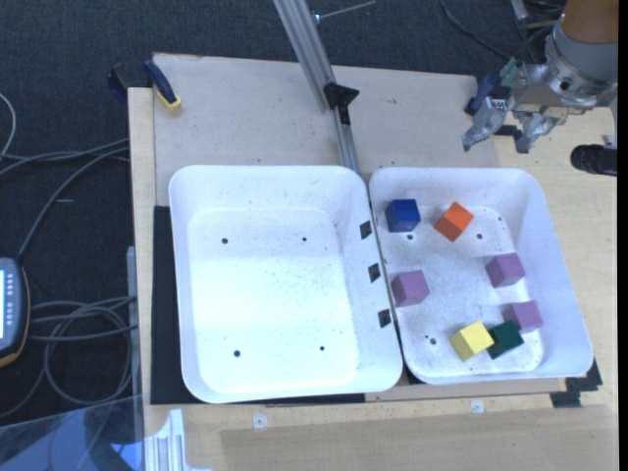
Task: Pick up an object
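The right bin (549,263) holds several small blocks: a blue cube (401,215), an orange cube (453,221), three purple cubes (409,287) (504,269) (525,315), a yellow cube (472,340) and a dark green cube (506,339). My gripper (500,136) hangs above the bench just beyond the right bin's far rim, at the upper right. Its two fingers (478,129) are spread apart with nothing between them. It is well clear of all the blocks.
The left bin (186,263) lies beside the right one, with black clips along the shared wall. A slanted metal pole (309,47) rises from the bench behind the bins. A blue-and-yellow clamp (162,84) sits at the bench's far left corner. Cables run outside the bench.
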You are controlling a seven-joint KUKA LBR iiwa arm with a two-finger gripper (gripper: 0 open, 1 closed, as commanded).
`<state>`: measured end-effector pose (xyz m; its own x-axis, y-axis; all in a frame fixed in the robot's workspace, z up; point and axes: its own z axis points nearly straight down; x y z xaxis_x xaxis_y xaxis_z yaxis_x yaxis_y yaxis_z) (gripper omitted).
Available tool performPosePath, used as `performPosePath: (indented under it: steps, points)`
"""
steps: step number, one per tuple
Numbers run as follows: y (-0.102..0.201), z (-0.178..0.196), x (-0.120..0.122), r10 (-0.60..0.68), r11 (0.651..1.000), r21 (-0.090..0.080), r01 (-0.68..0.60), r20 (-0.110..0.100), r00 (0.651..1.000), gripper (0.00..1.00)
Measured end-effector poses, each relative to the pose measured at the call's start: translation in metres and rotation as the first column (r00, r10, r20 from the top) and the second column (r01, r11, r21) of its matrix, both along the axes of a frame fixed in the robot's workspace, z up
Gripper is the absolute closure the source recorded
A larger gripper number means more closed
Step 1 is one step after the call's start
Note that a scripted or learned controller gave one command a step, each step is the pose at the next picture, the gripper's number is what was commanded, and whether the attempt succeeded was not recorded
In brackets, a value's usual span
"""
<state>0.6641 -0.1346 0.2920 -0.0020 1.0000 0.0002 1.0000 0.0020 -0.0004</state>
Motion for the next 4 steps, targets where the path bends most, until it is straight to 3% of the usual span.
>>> performPosePath:
  steps: [1, 2, 4]
  points:
    - [0.000, 0.000, 0.000, 0.000, 1.000, -0.001, 0.000, 0.000, 1.000, 0.00]
    - [0.003, -0.043, -0.004, -0.001, 1.000, 0.000, 0.001, -0.004, 1.000, 0.00]
    - [0.006, -0.164, 0.003, 0.000, 1.000, 0.001, 0.000, -0.006, 1.000, 0.00]
